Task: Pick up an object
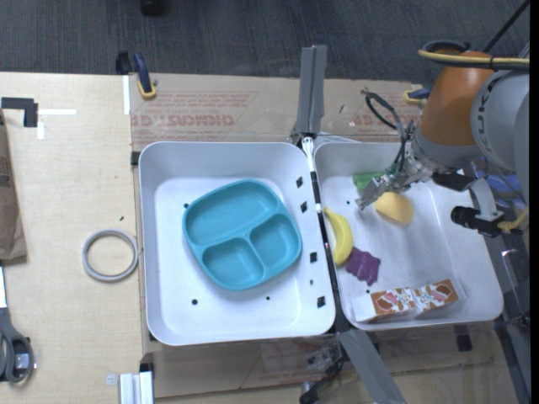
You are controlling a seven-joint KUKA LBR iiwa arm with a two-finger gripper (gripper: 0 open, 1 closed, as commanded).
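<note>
arm: mine, grey with orange band point(455, 99), reaching in over the counter's right edge, wrist above the right bin's far side.
claw point(381, 190): low in the right bin point(472, 297), near its far-left corner. Can't tell if it's released or clenched; nothing visibly between the tips.
lemon point(395, 208): yellow, rounded, on the right bin floor just beside my claw, on its near-right side. Touching or not, can't tell.
green item point(365, 180): at the right bin's far wall, just left of my claw, partly hidden. Can't identify it.
banana point(340, 235): against the right bin's left wall, about midway along it, curved.
grapes point(364, 265): purple, just beside the banana's near end, toward the bin's middle.
carton point(406, 300): orange and white box lying flat along the right bin's near wall.
left bin point(160, 251): holds a blue tray point(242, 234) with three compartments, roughly centred, rotated at a slant.
divider: bins side by side, walls touching down the counter's middle; grey post point(312, 91) at the far end of that seam.
tape ring point(110, 254): grey, flat on the counter left of the left bin.
scissors point(15, 352): at the counter's near-left corner, partly cut off.
clamp point(143, 76): blue and yellow, at the counter's far edge, left of centre.
</note>
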